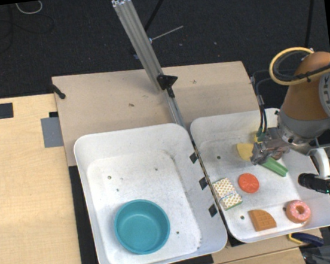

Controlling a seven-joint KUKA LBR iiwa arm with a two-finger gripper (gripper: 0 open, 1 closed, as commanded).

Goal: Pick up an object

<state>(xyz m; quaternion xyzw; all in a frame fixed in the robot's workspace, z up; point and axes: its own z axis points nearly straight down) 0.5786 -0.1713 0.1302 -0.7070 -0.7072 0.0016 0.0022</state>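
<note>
In the right bin (225, 132) lie a yellow piece (245, 149), a green block (275, 166), a red round piece (248, 183), a checkered white-and-yellow block (226, 192), an orange wedge (262, 219) and a pink donut (298, 211). My gripper (265, 151) hangs low over the bin's right part, between the yellow piece and the green block, close to both. From this slant I cannot make out whether anything sits in the gripper.
The left bin (95, 149) holds a teal bowl (142, 225) at its front. A slanted metal rail (141, 41) rises behind the bins. The arm's orange band (304, 89) and cables stand at the right edge.
</note>
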